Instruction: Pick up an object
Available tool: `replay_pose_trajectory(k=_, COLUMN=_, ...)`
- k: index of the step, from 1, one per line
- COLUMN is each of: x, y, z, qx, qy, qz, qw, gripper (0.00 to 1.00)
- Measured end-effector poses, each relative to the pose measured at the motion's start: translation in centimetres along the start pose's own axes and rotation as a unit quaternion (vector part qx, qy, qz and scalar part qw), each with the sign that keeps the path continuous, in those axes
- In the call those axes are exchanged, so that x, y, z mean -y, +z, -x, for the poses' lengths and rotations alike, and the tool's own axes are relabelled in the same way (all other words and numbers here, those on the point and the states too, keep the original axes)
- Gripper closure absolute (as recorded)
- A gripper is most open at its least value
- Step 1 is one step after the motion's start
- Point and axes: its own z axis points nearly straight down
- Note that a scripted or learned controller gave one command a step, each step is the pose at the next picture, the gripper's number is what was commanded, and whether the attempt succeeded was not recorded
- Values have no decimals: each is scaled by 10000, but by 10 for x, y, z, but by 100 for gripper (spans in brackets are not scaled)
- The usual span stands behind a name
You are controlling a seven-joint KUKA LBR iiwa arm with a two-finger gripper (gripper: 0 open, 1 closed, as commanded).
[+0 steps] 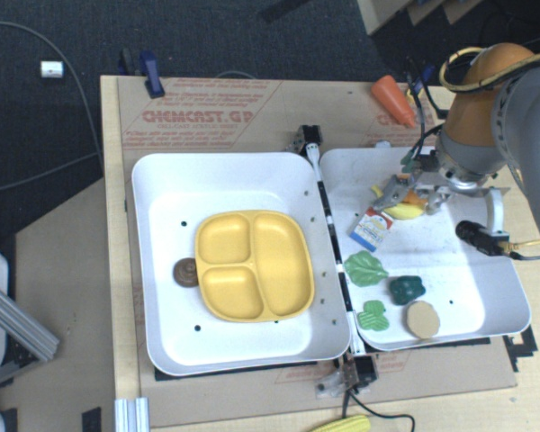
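Yellow toy (408,211) lies under the gripper (412,192) in the right bin (486,318); grip undecidable, so the next move is closing, then lifting.

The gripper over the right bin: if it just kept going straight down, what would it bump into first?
Most likely the small yellow object right under the gripper, then the floor of the right bin. Depth is hard to judge from this slanted view.
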Motion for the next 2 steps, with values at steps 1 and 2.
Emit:
replay_pose_trajectory(k=1, x=-13, y=6, z=-3, qx=5, qy=67, qz=-219, qw=9997, gripper=0)
replay_pose_trajectory(k=2, x=-10, y=-4, z=1, qx=27, qy=86, qz=-289, qw=9995, gripper=100)
